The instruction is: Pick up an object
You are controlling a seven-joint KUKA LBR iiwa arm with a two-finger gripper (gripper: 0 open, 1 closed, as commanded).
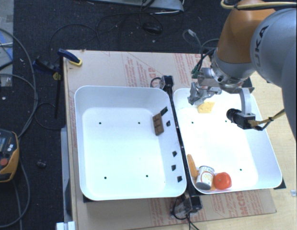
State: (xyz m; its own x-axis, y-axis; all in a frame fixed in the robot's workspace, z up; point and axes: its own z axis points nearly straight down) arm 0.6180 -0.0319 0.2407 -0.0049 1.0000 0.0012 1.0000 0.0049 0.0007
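While gripper [200, 98] nears yellow piece [206, 108], far rim

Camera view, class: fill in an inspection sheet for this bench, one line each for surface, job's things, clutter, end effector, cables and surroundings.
Surface: tan bench board bearing a left white bin and a right white bin, side by side.
Job's things: yellow piece at the right bin's far end; can, red ball and orange stick in its near corner; brown block in the left bin by its right wall.
Clutter: blue and yellow clamp at the board's far left corner.
End effector: above the right bin's far end, just left of the yellow piece; grip state unclear.
Cables: black leads on the floor.
Surroundings: dark floor; handheld controller at left.
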